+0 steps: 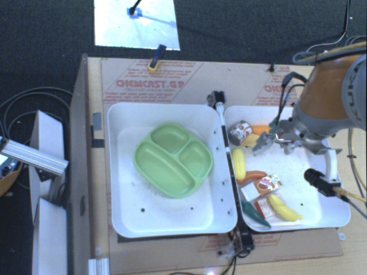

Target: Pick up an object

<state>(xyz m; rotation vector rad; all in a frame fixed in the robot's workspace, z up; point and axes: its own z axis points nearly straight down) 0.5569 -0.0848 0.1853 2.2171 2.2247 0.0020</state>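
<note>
Jaws [265,145] are seen low in the right bin [335,213] near its back edge; their state cannot be told. Nothing is lifted yet; the grasp is left.

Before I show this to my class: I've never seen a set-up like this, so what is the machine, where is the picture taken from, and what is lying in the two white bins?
One camera, fixed above the bench, looks down at a slant. The grey and orange thing at the right is a robot arm; its gripper hangs over the right bin. That bin holds toy food: a can, a corn cob, a banana and other small pieces. The left bin holds a green plate with compartments. I cannot see anything held yet.
</note>
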